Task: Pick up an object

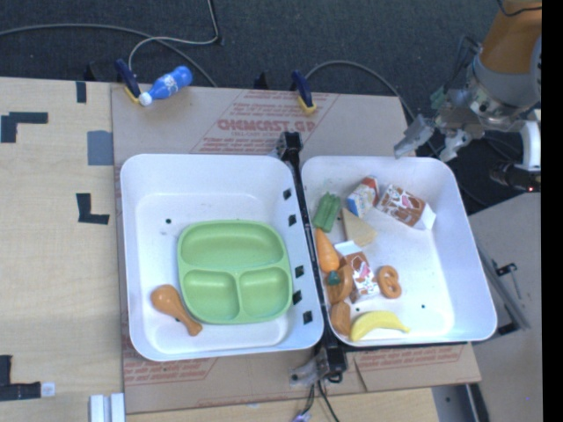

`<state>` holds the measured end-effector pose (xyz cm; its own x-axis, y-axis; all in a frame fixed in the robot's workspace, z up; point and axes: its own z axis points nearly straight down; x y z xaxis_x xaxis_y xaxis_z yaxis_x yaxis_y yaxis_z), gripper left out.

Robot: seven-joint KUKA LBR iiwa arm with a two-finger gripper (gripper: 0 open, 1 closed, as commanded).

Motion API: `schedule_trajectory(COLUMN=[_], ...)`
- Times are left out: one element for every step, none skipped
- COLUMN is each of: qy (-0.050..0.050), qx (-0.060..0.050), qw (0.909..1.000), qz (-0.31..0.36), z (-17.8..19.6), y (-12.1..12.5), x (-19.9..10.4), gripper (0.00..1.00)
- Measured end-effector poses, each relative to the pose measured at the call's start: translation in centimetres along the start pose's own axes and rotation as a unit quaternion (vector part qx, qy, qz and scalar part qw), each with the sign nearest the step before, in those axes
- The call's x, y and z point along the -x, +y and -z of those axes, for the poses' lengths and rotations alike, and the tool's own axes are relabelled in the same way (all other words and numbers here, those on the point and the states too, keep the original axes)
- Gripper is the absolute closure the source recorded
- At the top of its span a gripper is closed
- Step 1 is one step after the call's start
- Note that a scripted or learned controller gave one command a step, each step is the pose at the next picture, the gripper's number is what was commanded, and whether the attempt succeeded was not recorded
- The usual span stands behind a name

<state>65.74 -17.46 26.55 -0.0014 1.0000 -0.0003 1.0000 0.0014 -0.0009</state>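
Grey gripper (435,139): fingers spread, holding nothing, above right bin's (457,262) far rim. Banana (378,325) at near edge; green tray (234,269) left.

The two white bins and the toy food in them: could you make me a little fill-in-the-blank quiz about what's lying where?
1. The green divided plate lies in the ____ bin.
2. Beside that plate lies a toy ____ leg.
3. The yellow banana lies in the ____ bin, near its front edge.
4. The gripper hangs above the right bin's ____ rim.

Missing words: left; chicken; right; back
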Motion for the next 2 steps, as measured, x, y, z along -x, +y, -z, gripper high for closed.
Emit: schedule_trajectory(qy=[0.001,0.000], qx=[-0.003,0.001], qw=[1.0000,1.0000], qz=[0.000,0.000], z=[-12.3,-17.2], y=[-3.8,-2.2], x=[-7.0,-7.5], gripper=[0.00,0.00])
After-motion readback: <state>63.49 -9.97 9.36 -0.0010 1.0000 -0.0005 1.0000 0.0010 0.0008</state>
